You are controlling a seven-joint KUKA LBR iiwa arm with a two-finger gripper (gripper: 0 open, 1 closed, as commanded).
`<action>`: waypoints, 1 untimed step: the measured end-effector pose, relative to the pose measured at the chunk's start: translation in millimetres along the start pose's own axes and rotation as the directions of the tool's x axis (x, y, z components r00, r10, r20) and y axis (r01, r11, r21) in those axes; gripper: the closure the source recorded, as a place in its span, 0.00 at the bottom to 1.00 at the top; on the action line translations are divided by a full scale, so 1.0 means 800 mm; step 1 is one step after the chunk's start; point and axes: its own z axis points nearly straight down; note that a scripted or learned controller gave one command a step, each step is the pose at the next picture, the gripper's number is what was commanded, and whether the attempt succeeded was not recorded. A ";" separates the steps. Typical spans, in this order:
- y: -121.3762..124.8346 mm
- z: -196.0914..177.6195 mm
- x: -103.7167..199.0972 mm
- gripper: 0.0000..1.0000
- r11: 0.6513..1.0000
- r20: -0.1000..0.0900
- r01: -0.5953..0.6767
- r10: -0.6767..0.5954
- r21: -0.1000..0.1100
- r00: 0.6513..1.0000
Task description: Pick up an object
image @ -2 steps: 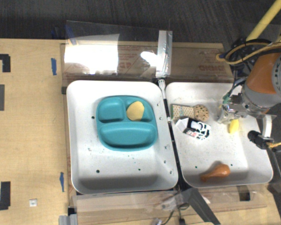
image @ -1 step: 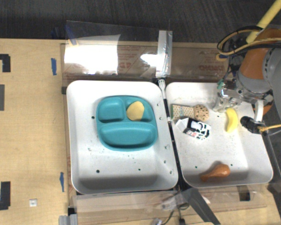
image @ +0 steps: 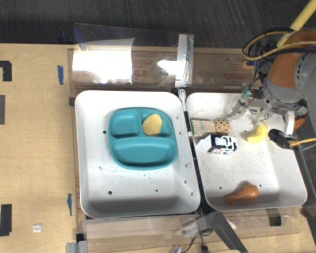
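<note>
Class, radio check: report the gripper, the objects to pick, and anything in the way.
Gripper over right bin, near yellow piece; nothing seen held. Drumstick at front wall. Cracker close by.

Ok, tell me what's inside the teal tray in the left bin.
The teal tray has three compartments. A yellow, potato-like item sits in the upper right one. The upper left and the long lower compartments hold nothing visible. Whatever lies beneath the yellow item is covered.
</note>
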 end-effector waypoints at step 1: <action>-0.124 0.002 0.010 0.00 0.987 0.007 0.162 -0.162 0.004 0.987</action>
